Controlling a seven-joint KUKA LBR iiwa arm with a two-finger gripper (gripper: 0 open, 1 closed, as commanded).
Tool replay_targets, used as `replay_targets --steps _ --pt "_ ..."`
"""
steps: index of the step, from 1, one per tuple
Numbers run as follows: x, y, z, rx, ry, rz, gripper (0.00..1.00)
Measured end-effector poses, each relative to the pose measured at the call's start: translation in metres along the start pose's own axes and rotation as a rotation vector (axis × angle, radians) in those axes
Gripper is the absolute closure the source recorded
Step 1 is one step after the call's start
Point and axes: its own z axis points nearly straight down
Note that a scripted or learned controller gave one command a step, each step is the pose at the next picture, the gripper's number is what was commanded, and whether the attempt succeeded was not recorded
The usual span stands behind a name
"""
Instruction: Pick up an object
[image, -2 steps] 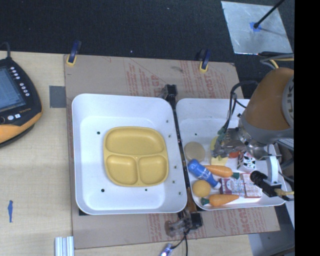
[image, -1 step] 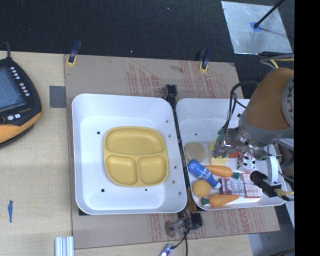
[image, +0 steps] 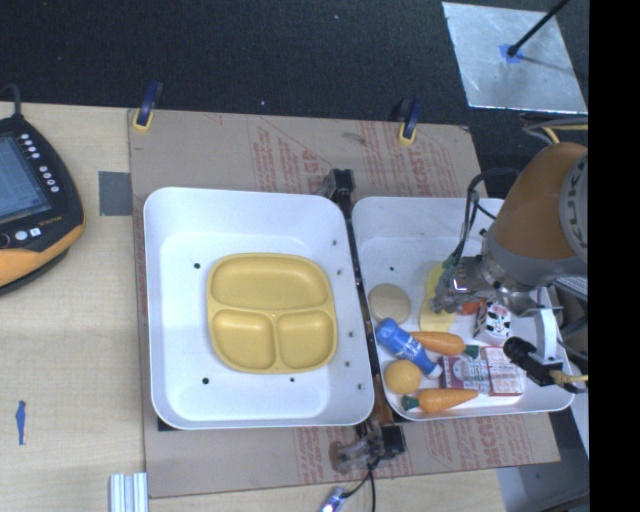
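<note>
The right white bin (image: 400, 222) holds several small items. A tan round disc (image: 389, 300) lies at its left side, with a blue bottle (image: 404, 342) and an orange carrot (image: 441, 343) just below it. A yellow lemon (image: 403, 377) and a second carrot (image: 446, 400) rest near the front wall, beside a red-and-white packet (image: 486, 375). A small black-and-white spotted object (image: 493, 323) sits at the right. My gripper (image: 460, 291) hangs low over the bin's middle right, above a yellow piece (image: 436, 292) that it partly hides.
The left white bin (image: 175, 300) bears a yellow divided plate (image: 272, 310). A teach pendant (image: 30, 205) lies at the bench's far left. Blue clamps (image: 147, 103) pin the cardboard sheet at the back.
</note>
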Motion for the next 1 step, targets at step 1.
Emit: replay_targets --steps 1 --pt "0.0022 0.0804 0.0187 0.003 0.004 0.005 0.0"
